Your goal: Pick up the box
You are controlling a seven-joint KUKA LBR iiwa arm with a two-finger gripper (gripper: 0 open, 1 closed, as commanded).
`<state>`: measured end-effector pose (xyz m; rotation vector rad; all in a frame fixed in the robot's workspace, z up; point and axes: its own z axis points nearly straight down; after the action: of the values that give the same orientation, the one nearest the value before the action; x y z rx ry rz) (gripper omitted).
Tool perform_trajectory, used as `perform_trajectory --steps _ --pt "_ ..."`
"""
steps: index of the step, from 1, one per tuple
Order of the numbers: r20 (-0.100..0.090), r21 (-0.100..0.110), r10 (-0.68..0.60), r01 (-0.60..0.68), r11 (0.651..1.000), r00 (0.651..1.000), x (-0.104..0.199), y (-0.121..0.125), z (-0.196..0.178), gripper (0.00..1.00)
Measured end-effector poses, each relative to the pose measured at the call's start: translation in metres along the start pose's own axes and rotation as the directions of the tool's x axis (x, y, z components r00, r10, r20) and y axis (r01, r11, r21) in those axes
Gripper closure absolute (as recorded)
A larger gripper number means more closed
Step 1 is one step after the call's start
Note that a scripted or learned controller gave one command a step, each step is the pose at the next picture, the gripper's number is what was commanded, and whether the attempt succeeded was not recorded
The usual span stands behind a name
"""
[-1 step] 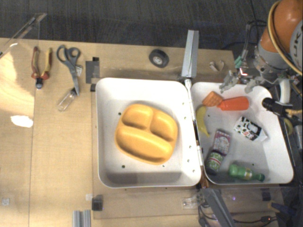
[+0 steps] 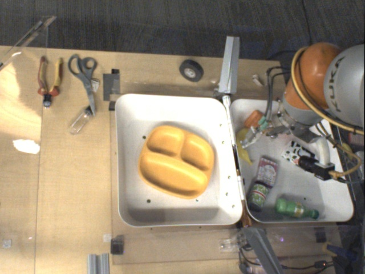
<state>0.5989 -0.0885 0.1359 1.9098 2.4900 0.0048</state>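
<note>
1. The box (image 2: pixel 266 170), a small dark packet, lies flat in the right bin (image 2: pixel 336 210), just above a can (image 2: pixel 258 194) and near a green bottle (image 2: pixel 296 209).
2. The end effector (image 2: pixel 263 128) hovers over the bin's upper left corner, above an orange item (image 2: pixel 252 119); I cannot tell its opening.
3. Descending here risks grabbing the wrong thing.
4. The flat box could slip; the can crowds it.

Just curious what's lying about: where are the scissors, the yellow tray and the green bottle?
scissors (image 2: pixel 86 83): camera view, on the blades near the pivot.
yellow tray (image 2: pixel 177 160): camera view, on its middle ridge.
green bottle (image 2: pixel 293 208): camera view, on its body.
</note>
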Motion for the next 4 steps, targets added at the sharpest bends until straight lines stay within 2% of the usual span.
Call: perform_trajectory --steps 1,2,3,4 --pt "0.004 -0.01 -0.037 0.037 0.999 0.999 -0.003 -0.047 0.046 0.0" --pt "0.013 -0.023 -0.038 0.038 0.999 0.999 -0.006 -0.043 0.032 1.0" --pt "0.013 -0.022 -0.038 0.038 0.999 0.999 -0.006 -0.044 0.032 0.0" --pt "0.008 -0.016 0.001 -0.001 1.0 1.0 0.007 -0.069 0.045 0.0"
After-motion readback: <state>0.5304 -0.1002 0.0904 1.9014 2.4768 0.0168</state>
